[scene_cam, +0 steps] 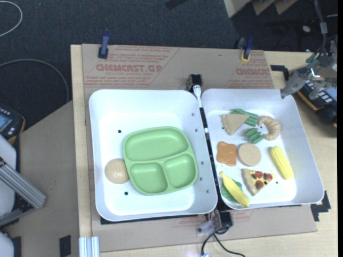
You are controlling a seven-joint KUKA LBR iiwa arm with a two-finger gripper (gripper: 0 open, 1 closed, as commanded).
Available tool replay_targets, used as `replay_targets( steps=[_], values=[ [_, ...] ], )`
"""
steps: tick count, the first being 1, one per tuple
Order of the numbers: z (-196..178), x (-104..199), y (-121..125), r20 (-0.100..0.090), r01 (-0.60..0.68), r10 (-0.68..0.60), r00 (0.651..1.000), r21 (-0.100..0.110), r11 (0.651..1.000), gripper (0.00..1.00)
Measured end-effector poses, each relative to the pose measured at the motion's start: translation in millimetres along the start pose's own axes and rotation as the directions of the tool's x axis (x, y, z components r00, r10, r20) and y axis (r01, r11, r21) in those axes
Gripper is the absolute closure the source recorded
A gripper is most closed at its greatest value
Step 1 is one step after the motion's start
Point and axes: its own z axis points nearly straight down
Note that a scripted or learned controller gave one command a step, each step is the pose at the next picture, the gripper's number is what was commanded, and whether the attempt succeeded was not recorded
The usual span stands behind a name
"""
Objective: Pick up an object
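Observation:
The right bin holds several toy foods: a tan wedge, green beans, a curled croissant, an orange toast slice, a round tan patty, a corn cob, a pizza slice and a banana. In the left bin lie a green divided plate and a tan round bun. My gripper hangs at the far right, just outside the right bin's back right corner and apart from every object.
A black divider strip runs between the bins. Blue and yellow clamps pin the brown board at the back. Cables and grey hardware crowd the right edge, and a metal rail sits at the left.

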Motion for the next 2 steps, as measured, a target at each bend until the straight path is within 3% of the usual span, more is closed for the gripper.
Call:
replay_targets(
  steps=[1, 2],
  values=[
    [-11.0, 0.0, 0.6, 0.002, 0.002, -0.002, 1.000, -0.004, 1.000, 1.00],
    [-21.1, -1.8, -65.8, -0.002, -0.002, 0.002, 1.000, 0.003, 1.000, 1.00]
  ],
)
